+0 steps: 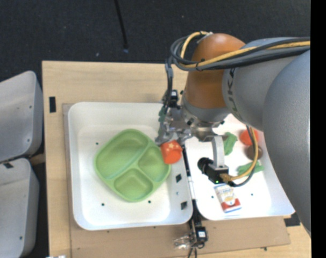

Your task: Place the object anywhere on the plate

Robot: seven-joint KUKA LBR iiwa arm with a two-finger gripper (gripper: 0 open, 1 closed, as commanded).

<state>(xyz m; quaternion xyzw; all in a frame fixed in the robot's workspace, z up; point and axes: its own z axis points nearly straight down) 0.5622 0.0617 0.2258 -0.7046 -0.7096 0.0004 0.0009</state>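
I see open floor in the left bin (87,208) around the green plate (132,165); the arm (208,85) crowds the divider, clutter fills the right bin (265,200).

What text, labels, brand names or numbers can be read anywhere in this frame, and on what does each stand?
None can be read.
Small carton in the right bin: a white and red printed face, too small and blurred to make out any letters.
Green plate, orange object beside its rim, and left bin: no markings visible.
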